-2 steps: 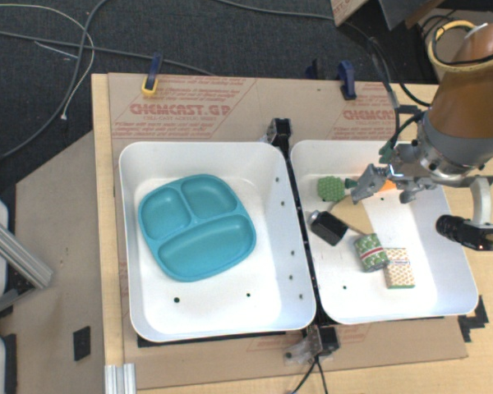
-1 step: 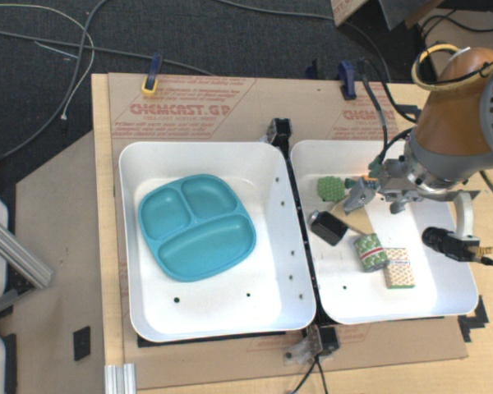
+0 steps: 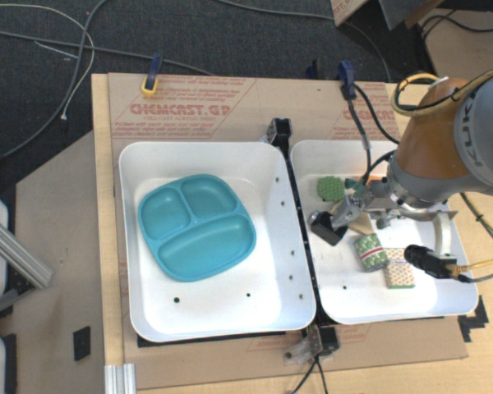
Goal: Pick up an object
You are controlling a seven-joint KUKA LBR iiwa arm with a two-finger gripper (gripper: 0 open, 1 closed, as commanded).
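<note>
A: Camera view, gripper point(image 3: 338, 220) status?

B: Low in the right bin point(image 3: 444, 302); whether its jaws are spread or pressed, I cannot tell.

A: Candidates?

B: Green block point(image 3: 332, 189) behind it, two patterned blocks point(image 3: 370, 253) nearby. Recommend descending squarely over one, clear of neighbours.

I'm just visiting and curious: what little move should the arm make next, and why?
Probably lower the hand a little toward the small blocks: it sits low in the right bin, with a green block beside it and a patterned one nearby. I see nothing gripped yet.
</note>
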